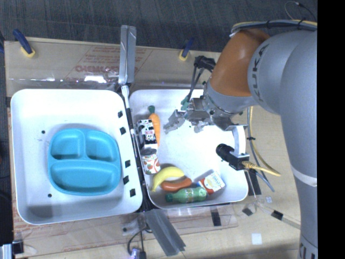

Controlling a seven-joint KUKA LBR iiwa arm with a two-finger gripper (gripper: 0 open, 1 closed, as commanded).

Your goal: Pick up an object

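My gripper hangs over the upper middle of the right bin, open, with nothing between its fingers. To its left, an orange carrot lies against the bin's left wall, beside a small black-and-white box. Below those stands a small can. Along the bin's front edge lie a yellow banana, a red sausage, a green bottle and a small carton.
The left bin holds a blue divided plate. A black fitting juts over the right bin's right rim. The grey arm with its orange band covers the bench's right side.
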